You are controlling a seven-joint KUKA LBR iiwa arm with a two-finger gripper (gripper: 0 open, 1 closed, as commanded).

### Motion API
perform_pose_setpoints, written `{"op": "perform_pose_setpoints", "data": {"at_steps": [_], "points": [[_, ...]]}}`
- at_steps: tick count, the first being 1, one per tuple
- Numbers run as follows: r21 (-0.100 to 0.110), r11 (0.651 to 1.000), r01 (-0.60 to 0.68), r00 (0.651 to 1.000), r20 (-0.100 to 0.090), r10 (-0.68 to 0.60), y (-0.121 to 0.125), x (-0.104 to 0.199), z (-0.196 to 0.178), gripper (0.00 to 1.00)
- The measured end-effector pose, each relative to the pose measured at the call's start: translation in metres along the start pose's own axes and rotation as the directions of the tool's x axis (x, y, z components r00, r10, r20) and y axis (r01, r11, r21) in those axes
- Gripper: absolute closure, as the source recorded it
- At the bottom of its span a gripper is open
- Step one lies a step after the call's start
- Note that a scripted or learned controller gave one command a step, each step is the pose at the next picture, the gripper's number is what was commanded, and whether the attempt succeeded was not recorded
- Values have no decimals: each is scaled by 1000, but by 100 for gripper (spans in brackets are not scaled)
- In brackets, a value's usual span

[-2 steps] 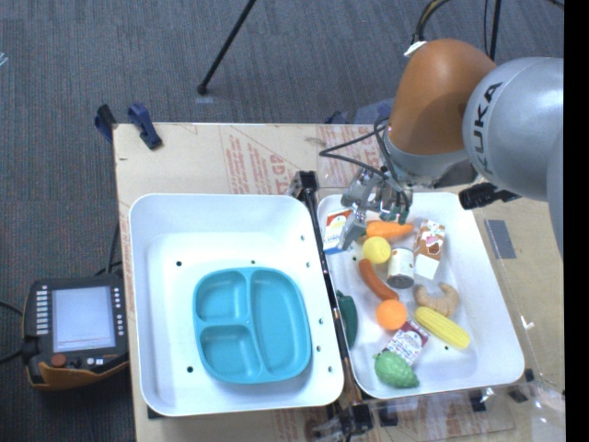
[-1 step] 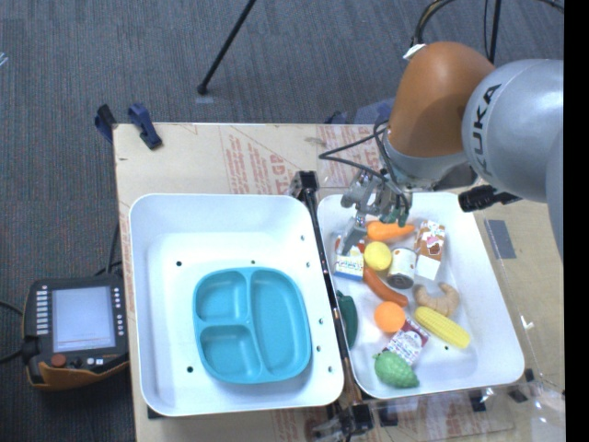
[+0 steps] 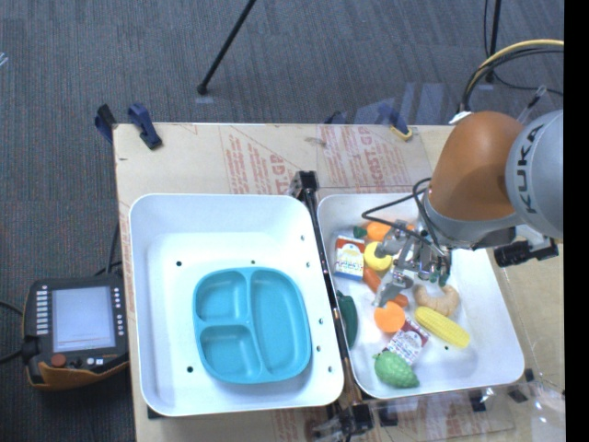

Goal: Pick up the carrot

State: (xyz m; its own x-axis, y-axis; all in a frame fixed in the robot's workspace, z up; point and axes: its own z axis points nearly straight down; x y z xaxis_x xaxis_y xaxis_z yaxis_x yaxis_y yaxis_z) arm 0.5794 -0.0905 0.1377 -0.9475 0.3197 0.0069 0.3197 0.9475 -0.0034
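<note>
Gripper [image 3: 402, 270] low in right bin [image 3: 502, 325]; grasp impossible to tell; carrot [image 3: 389, 317] just below it; corn [image 3: 442, 327] at lower right.

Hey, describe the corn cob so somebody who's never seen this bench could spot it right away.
Look in the right-hand white bin, the crowded one, not the one with the blue plate. Toward its lower right, below the gripper, lies the corn cob. It is the long yellow piece on a slant, unlike the round orange piece to its left.
</note>
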Motion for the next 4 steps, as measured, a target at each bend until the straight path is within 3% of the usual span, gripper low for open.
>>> {"op": "perform_pose_setpoints", "data": {"at_steps": [1,2,3,4], "points": [[-11,995,-98,995,26,98,-3,15,42,0],[-5,986,-167,986,3,167,-15,78,52,0],[-6,986,-165,986,5,165,-14,77,42,100],[-6,925,-380,925,3,380,-32,99,7,100]]}}
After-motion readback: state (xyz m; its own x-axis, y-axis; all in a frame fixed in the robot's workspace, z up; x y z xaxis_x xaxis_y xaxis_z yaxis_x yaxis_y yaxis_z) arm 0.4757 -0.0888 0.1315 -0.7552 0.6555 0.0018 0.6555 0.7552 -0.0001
